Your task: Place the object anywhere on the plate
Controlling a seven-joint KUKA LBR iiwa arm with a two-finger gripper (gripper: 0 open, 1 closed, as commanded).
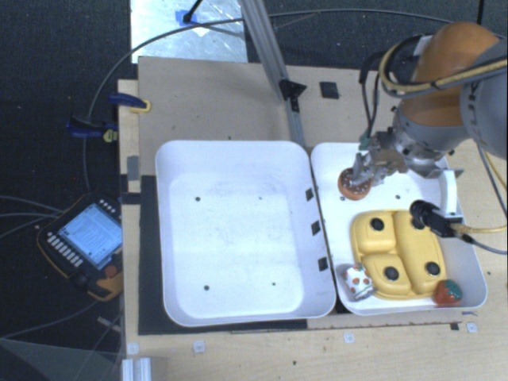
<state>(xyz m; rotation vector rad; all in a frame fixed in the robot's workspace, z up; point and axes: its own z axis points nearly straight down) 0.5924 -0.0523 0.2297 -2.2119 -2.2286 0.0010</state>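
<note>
Two white shallow bins, arm's two-finger gripper hanging over right one.
Gripper is sitting right above small round brown object in right bin, near yellow compartment plate; fingers open/shut: cannot tell.

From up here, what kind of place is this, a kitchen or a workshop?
Most likely a robot test lab: a robot arm reaches over two white bins, with loose cables and a handheld control screen beside the bench.

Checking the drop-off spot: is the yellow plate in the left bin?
No, the yellow plate lies in the right bin, beside a small cup and a strawberry.
</note>
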